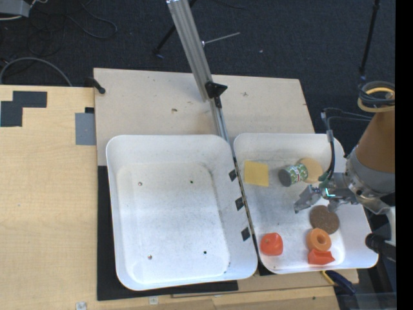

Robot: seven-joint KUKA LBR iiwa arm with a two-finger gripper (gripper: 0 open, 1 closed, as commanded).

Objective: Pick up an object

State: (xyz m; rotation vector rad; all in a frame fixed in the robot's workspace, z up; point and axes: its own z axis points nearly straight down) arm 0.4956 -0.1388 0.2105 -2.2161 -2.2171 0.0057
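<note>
At the far left of the frame lay a pale wooden worktop [39,192] with a few dark grey patches near its upper edge. Right of it, in the lower centre, sat the left white bin [129,154], its floor bare apart from some small dark specks. A grey metal rail [193,50] ran down at a slant from the top centre toward the seam between the two bins. The right white bin [258,146] sat just beside the first and held the objects: a yellow sponge-like square [256,173] near its upper left, a red cup-shaped piece [271,243] near its lower left, and a green-labelled can [294,174] lying on its side in the upper middle, touching a tan rounded object [312,167] to its right. Lower down lay a brown disc [324,219], and just below it an orange ring-shaped toy [319,240] sat on a red piece [321,258]. The gripper [315,197] hung low over the right bin, between the can and the brown disc, its fingers spread apart with nothing between them. The arm [377,147] entered from the right edge of the frame.
</note>
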